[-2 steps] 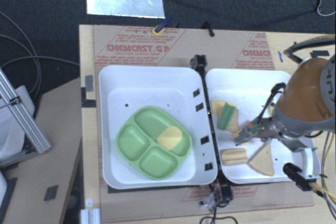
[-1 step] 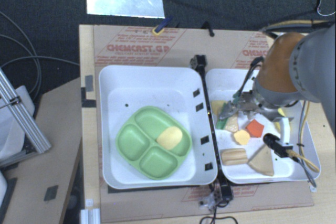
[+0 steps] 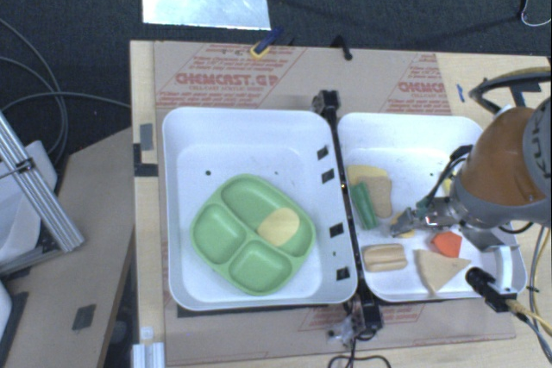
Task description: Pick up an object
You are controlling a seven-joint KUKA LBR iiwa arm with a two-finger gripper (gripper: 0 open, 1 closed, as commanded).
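Observation:
In the right bin [image 3: 405, 142] lie several toy foods. A yellow slab [image 3: 366, 174] and a tan slice [image 3: 379, 195] sit at the left, with a green stick [image 3: 363, 205] beside them. Nearer the front are a tan bun [image 3: 384, 257], a pale wedge [image 3: 442, 271] and an orange piece [image 3: 447, 244]. My gripper [image 3: 409, 223] hangs low over the bin's middle, just right of the tan slice and above the bun. The arm's orange band [image 3: 509, 164] rises behind it on the right.
The left bin [image 3: 198, 142] holds a green divided plate [image 3: 228, 228] with a yellow lump [image 3: 279, 227] in its right compartment. A black divider [image 3: 338, 194] joins the two bins. Cables and a metal frame [image 3: 34, 185] lie off the bench to the left.

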